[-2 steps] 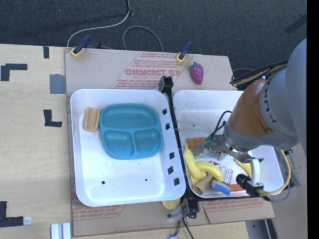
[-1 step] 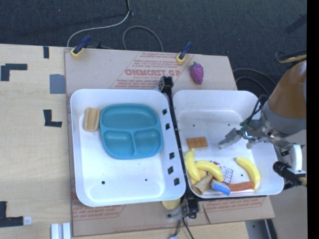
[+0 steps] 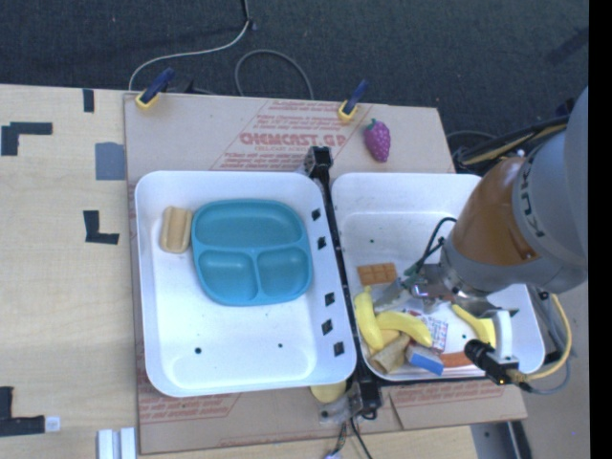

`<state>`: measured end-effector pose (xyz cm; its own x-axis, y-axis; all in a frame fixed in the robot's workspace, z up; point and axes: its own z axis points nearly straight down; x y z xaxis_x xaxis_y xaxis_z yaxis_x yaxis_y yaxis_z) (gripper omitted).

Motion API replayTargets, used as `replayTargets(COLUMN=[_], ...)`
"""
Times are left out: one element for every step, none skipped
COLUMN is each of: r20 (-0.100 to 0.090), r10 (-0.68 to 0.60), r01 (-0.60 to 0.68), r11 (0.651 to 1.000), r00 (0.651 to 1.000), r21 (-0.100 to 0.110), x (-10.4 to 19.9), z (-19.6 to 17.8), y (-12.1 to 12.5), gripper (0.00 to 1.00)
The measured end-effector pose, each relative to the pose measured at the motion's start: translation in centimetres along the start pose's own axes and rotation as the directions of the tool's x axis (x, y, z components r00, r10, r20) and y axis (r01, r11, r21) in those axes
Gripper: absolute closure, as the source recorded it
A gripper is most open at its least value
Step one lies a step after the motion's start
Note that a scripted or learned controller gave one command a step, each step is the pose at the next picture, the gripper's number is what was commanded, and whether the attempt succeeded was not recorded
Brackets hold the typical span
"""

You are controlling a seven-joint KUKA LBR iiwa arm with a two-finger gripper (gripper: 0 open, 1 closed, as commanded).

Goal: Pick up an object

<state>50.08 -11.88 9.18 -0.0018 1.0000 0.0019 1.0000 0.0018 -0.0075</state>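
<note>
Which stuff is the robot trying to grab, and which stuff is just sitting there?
For the job: the hand, down in the right bin over the bananas, waffle and packet.

Just lying about: blue plate, bread, left bin, grapes, clamps.

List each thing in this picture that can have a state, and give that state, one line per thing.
Blue divided plate: flat in the left bin, compartments bare.
Bread slice: beside the plate's left edge.
Bananas: piled in the right bin.
Purple grapes: outside both bins.
Gripper: low over the pile.
</note>
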Motion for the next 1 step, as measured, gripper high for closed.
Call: replayTargets(r20=[0.007], r10=[0.001], r01=[0.000], r11=[1.000], r00=[1.000], r21=[-0.021], x=[-0.07], z=[0.47], y=[-1.36], gripper=[0.00])
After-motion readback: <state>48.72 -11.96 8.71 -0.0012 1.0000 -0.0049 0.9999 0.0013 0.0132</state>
